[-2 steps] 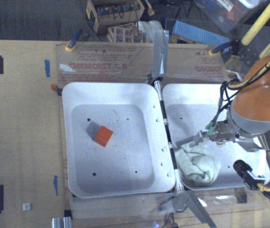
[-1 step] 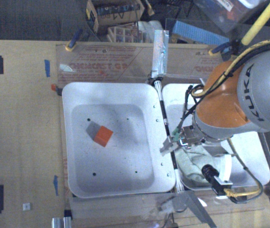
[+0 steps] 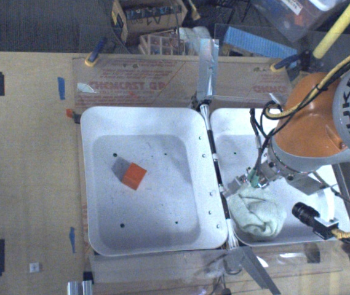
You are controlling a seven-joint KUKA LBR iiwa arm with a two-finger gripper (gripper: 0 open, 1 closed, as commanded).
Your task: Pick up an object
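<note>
So here's what we've got looking down on the tabletop [image 3: 27, 165]: two shallow white bins sitting side by side. The left bin [image 3: 101, 128] has a small orange block [image 3: 134, 176] lying on its floor, a bit left of the middle, turned at an angle with a dark shadow just beside it on the upper left. Nothing else is touching it.

The right bin [image 3: 230, 125] is where the arm [image 3: 313, 125] is. It comes in from the right, big orange band and grey body covering most of that bin. The gripper [image 3: 256, 180] is down low near the bin's left wall, right at the top edge of a crumpled pale cloth [image 3: 258, 212] that sits in the near left corner of that bin. We can see a bit of green at the tip, and it looks like it's touching or just above the cloth, but we honestly can't tell if the jaws are open, closed or pinching any fabric; it's too small and blurry there.

The orange block is well apart from the gripper, over in the other bin.
</note>
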